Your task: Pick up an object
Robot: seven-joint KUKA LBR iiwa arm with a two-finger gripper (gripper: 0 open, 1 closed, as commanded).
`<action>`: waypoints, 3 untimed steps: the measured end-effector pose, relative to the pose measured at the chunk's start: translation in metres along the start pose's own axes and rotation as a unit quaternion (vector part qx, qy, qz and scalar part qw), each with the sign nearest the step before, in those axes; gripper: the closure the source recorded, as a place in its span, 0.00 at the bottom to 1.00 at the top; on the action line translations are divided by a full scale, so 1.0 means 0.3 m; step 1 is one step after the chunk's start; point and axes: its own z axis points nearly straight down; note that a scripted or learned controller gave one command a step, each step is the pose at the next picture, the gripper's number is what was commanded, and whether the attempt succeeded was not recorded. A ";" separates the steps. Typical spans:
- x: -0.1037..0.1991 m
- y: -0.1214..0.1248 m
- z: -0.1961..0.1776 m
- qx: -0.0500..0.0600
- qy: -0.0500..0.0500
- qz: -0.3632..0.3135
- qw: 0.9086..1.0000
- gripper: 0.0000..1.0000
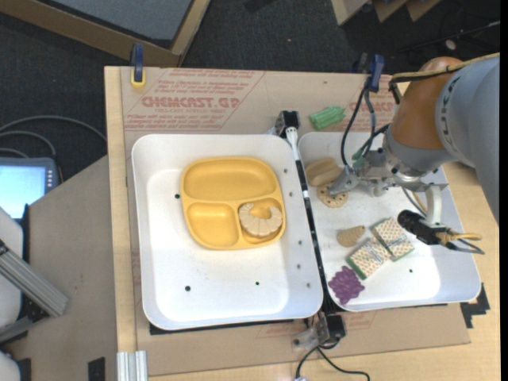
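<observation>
Here the tool (343, 182) hovers beside the cookie (333, 198) near the right bin (452, 288) left wall

Setting: we read this as a robotics lab | evidence: grey arm (468, 109) over a bench (198, 98) with two white bins (159, 236), loose cables (357, 117), dark carpet (48, 86)

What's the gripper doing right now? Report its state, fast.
Gripper: low in the right white bin, above the round tan cookie; whether it is open or shut cannot be told, and no object is visibly held.
</observation>
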 end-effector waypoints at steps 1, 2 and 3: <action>0.017 -0.336 -0.005 0.002 0.001 0.005 1.000 0.00; 0.041 -0.026 -0.001 -0.001 0.000 0.001 1.000 0.00; -0.092 0.142 0.024 0.033 0.009 -0.005 0.999 0.00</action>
